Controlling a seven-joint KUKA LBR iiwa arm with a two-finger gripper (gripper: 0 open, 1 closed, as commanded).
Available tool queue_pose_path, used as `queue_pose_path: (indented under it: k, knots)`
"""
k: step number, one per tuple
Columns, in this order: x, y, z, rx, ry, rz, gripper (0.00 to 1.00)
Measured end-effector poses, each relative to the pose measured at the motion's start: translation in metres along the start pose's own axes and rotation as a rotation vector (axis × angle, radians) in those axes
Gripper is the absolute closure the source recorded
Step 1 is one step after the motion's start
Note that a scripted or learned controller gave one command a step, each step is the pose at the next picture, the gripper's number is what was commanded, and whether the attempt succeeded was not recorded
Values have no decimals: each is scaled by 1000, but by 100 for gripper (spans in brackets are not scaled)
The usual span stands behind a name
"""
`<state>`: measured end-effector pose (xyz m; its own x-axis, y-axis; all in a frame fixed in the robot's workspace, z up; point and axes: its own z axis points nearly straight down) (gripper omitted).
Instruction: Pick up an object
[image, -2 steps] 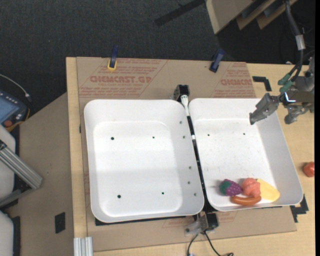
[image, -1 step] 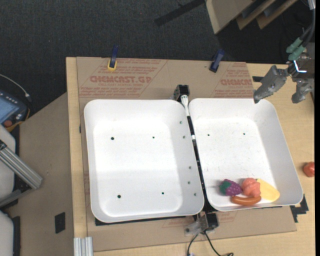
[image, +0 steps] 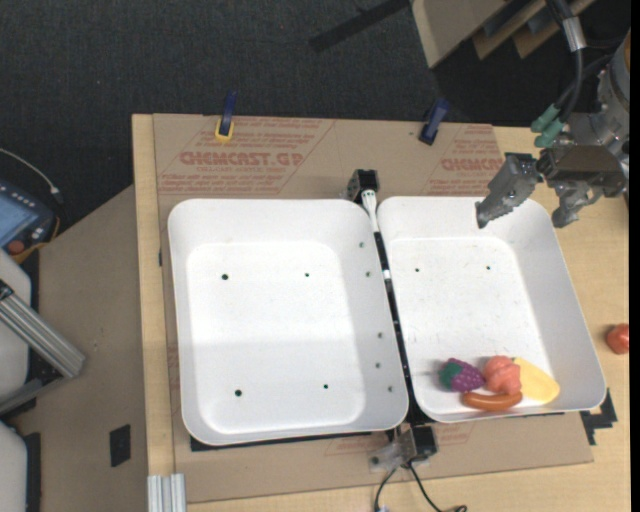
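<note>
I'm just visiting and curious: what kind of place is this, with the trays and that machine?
Probably a robotics lab test bench. Two white bins sit on clamped cardboard, a robot gripper hangs open over the right bin, and small toy foods lie in its near corner for picking practice.

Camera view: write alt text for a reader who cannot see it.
A grey robot gripper hangs open over the far right corner of the right white bin, holding nothing. Small toy foods, purple grapes, an orange-red piece, a yellow piece and a sausage, cluster at that bin's near edge.
</note>
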<state>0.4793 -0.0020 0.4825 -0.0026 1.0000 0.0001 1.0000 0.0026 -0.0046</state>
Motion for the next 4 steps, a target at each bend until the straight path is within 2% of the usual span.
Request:
queue_pose_path:
  k: [1, 2, 3, 4]
  knots:
    - [25, 0, -56, -14, 1, -1, 0]
    - [-8, -1, 54, 7, -1, 7, 0]
    - [39, 1, -30, -16, 2, -3, 0]
    - [-42, 0, 82, 7, -2, 12, 0]
